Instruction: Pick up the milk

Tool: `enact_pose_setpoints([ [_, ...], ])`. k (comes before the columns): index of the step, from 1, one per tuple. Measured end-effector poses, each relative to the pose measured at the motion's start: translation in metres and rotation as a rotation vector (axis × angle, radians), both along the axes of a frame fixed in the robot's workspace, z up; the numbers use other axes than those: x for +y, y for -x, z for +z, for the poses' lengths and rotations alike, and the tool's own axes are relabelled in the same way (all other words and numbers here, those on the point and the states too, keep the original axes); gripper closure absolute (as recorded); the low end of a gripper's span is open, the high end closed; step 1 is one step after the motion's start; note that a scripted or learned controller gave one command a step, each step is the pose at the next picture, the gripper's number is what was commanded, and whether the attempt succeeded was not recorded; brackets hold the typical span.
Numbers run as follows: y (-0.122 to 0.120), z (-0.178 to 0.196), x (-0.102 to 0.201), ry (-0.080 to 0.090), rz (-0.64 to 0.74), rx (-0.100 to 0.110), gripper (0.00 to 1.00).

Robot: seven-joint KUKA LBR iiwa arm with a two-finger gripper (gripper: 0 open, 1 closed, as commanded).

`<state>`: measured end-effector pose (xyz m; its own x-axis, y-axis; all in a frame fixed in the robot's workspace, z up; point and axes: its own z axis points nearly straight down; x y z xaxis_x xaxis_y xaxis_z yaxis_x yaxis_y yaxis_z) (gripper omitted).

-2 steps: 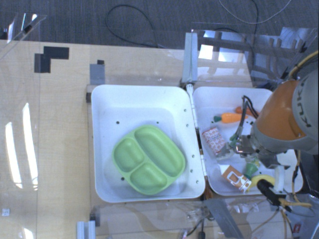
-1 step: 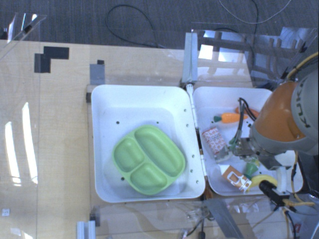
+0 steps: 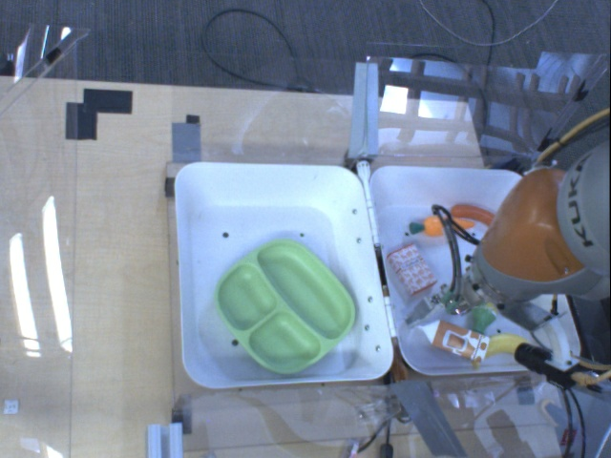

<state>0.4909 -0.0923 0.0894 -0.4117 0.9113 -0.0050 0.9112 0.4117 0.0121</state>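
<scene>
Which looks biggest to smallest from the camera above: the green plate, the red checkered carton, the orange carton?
1. Green plate, by far the largest.
2 and 3. Red checkered carton and orange carton look alike in size, so I won't rank them.

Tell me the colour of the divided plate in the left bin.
Light green, plain, with three compartments: the divided plate, seen clearly in the camera view.

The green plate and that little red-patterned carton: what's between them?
In the camera view, only the two bins' touching rims separate the green plate from the carton.
</scene>
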Motion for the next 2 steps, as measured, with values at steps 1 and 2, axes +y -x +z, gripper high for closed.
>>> enact_pose_setpoints([
  [1, 0.003, 0.04, -0.007, -0.001, -0.225, 0.008, 0.0],
  [2, 0.001, 0.0, -0.003, 0.001, -0.029, 0.001, 0.0],
])
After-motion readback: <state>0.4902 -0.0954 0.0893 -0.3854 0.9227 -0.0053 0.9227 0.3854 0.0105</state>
